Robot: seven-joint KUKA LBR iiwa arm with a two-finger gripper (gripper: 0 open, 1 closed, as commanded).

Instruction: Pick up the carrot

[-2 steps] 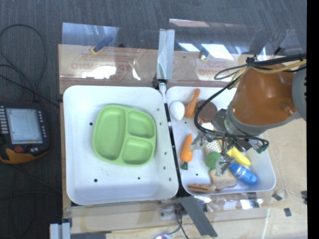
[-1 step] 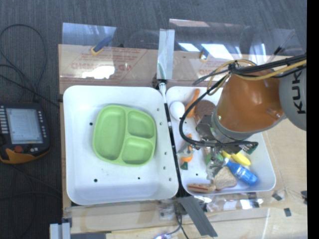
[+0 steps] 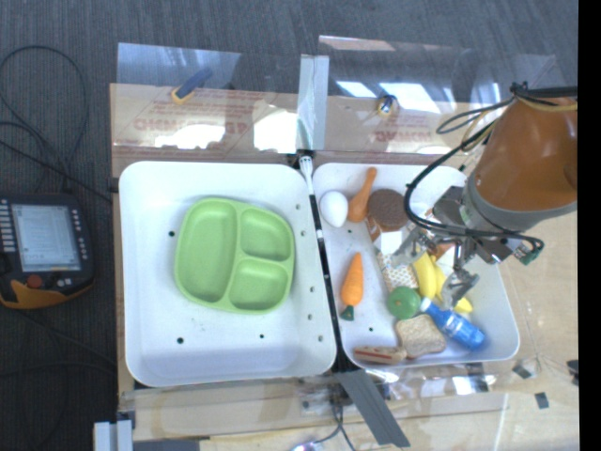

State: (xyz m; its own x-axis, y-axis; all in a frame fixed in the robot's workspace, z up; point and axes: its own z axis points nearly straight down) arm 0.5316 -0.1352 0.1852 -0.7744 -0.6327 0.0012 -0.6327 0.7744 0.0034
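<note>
Orange carrot (image 3: 352, 282) near right bin's (image 3: 507, 341) left wall.

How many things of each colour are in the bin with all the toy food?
Orange: 2, the carrot and a drumstick
White: 1, an egg
Brown: 1, a round patty
Yellow: 1, a banana
Green: 1, a ball
Blue: 1, a bottle
Total: 7

1. Left bin (image 3: 141, 280) holding a green divided plate (image 3: 235, 254).
2. Right bin (image 3: 502, 332) crowded: carrot (image 3: 352, 281) near its left wall, white egg (image 3: 333, 207) above, blue bottle (image 3: 455, 325) lower right.
3. End effector (image 3: 439, 263) low over the yellow pieces, well right of the carrot.
</note>
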